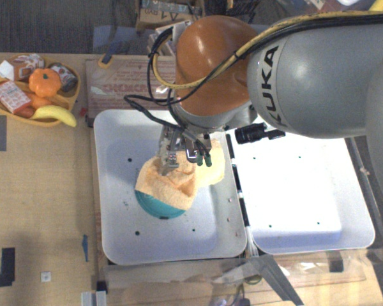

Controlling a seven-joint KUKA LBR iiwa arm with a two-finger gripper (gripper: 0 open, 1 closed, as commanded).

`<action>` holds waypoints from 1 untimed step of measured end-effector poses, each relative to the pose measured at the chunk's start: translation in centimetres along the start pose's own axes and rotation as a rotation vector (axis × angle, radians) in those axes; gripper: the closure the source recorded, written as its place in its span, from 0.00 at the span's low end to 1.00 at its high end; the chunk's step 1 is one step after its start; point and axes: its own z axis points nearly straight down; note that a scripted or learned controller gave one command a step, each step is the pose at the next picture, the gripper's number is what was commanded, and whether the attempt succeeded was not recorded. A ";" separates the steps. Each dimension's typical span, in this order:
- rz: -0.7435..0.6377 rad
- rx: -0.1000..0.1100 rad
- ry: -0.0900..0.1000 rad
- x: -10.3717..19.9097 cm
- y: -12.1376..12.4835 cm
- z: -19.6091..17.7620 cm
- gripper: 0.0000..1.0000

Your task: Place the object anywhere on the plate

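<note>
- While the grey arm is reaching in from the right, its orange band is sitting above the far edge of the left bin, and the tool is hanging down over the middle of that bin.
- The tool is standing right at the far edge of an orange-yellow cloth; whether its tips are spread, pressed together or pinching the cloth, I cannot tell, as the tips are reading only as dark and green shapes against the fabric.
- The cloth is lying crumpled near the middle of the left bin, draped over a teal plate.
- The teal plate is showing as a curved sliver at the cloth's near-left edge; the rest of it is lying hidden under the cloth.
- A pale yellow patch is showing just right of the tool, still inside the left bin; what it is cannot be told.
- The right bin is sitting side by side with the left bin, touching or nearly touching it along a dark seam.
- A yellow dish is resting on the table well to the far left of the left bin, carrying an orange fruit, a banana and small packets.
</note>
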 end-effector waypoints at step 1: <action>0.001 0.000 -0.001 0.0 0.0 0.0 0.00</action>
